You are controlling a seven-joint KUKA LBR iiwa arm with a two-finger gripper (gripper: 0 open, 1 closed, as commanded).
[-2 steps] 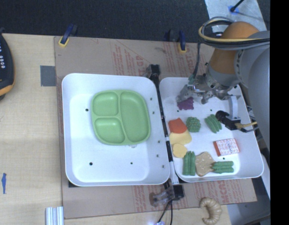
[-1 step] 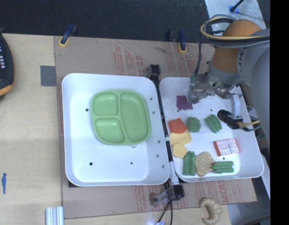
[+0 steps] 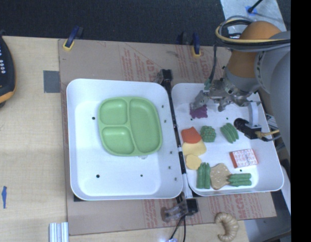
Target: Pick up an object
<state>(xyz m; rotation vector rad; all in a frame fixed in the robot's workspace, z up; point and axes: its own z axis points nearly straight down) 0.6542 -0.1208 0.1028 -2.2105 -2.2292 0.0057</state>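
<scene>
Purple toy (image 3: 198, 113) lies right under the pincer (image 3: 201, 103), at the far left of the right bin (image 3: 276, 178), and looks like the piece to take. You cannot tell from this slant whether the pincer's tips are apart or together, nor whether anything sits between them, so treat the toy as not yet held.

Before you lift, see that 1 tip stands on each side of the toy, not on top of it. The toy is small and lumpy; close slowly and centre on its bulk, or it may squirt out sideways.

Just beyond the pincer toward the front of the bin sit the orange block (image 3: 191, 134) and a green knobbly piece (image 3: 208, 133), near but apart from the purple toy, so a straight rise should miss them. The bin's left wall is close; keep clear of it.

Farther off are the red card (image 3: 244, 158) and the green divided plate (image 3: 130, 125) in the left bin (image 3: 82, 180); neither matters for this lift.
</scene>
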